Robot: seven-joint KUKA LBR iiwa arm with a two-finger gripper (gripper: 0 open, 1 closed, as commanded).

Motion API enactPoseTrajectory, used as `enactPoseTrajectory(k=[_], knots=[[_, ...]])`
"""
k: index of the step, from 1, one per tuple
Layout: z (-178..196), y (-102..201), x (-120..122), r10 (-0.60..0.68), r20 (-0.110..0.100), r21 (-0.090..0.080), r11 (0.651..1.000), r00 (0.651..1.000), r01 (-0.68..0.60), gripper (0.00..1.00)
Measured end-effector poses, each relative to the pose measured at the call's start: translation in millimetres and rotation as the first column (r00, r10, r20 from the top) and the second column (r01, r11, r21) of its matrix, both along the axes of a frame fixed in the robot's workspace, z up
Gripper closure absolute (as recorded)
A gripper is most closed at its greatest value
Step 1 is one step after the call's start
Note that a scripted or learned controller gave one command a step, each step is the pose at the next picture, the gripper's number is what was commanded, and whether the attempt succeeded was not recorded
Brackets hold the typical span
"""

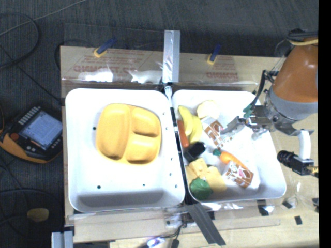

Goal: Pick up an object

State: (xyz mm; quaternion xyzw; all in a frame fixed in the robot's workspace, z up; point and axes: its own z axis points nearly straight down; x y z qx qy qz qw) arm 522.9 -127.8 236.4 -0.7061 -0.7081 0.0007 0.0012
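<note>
We could not tell our end effector's (pixel 231 127) state — we judged a straight descent onto the carton (pixel 212 129) best.

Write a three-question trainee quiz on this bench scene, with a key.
1. True or false: the yellow divided tray lies in the right bin.
2. Which bin is the gripper over? A) left B) right
3. Fill in: the banana lies near the right bin's ____ wall.

Key: 1 false, it lies in the left bin. 2 B. 3 left.
</note>
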Motion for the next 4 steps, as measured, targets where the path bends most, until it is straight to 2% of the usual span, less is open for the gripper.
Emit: enactPoseTrajectory(k=[1,2,3,4], knots=[[-127.4,-3.9,1.6,0.076,0.0,0.001,0.997,0.997,-0.076,0.0],[-119.5,-3.7,1.4,0.075,-0.002,0.002,0.997,0.997,-0.075,1.0],[-144.7,30.2,69.7,0.081,0.013,-0.006,0.997,0.997,-0.081,1.0],[-146.3,30.4,69.7,0.081,0.014,-0.007,0.997,0.997,-0.081,0.0]])
